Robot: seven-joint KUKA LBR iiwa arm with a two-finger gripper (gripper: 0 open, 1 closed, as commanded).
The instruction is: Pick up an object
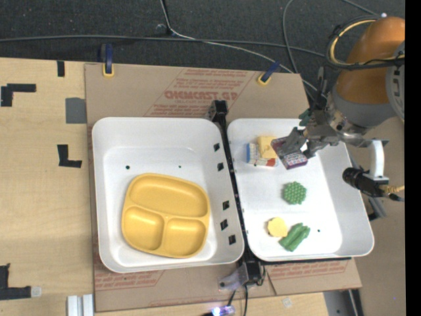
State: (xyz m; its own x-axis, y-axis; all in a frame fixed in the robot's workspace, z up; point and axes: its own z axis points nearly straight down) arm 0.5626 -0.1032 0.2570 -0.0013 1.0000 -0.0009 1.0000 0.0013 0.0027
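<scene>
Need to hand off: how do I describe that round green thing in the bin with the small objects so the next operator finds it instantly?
Look at the right bin, the one the arm reaches over. Near its middle lies the round green ball, alone on bare white floor, below the gripper and above the yellow piece. Unlike the long green item by the front edge, it is round and bumpy all over.

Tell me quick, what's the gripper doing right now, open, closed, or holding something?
Gripper: low over the right bin, right at a purple object; open or closed cannot be told.
</scene>
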